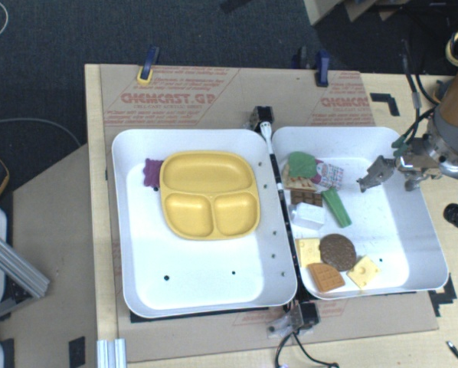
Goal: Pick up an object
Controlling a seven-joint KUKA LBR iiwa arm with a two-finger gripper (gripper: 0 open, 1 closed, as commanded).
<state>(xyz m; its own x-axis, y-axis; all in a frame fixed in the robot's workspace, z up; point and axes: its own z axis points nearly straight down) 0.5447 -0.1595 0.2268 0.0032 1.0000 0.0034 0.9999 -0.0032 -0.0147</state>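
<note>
— Camera view first: where does the gripper (373, 176) sit?

— It hangs over the right bin (424, 240), toward its upper right part, above bare white floor. The grey arm (443, 140) comes in from the right edge. Nothing shows between the fingers; how far apart they stand cannot be told from this angle.

— And the objects to pick?

— They crowd the left side of that bin, well apart from the gripper: a green leafy piece (301, 163) at the top, a green stick (337, 207) lying slantwise below it, a brown round patty (338, 251) lower down, an orange cracker (325, 276) and a yellow cheese wedge (363, 272) by the near wall.

— The left bin (137, 244)?

— It holds a yellow divided tray (210, 193), with a purple item (152, 172) touching its left rim.
</note>
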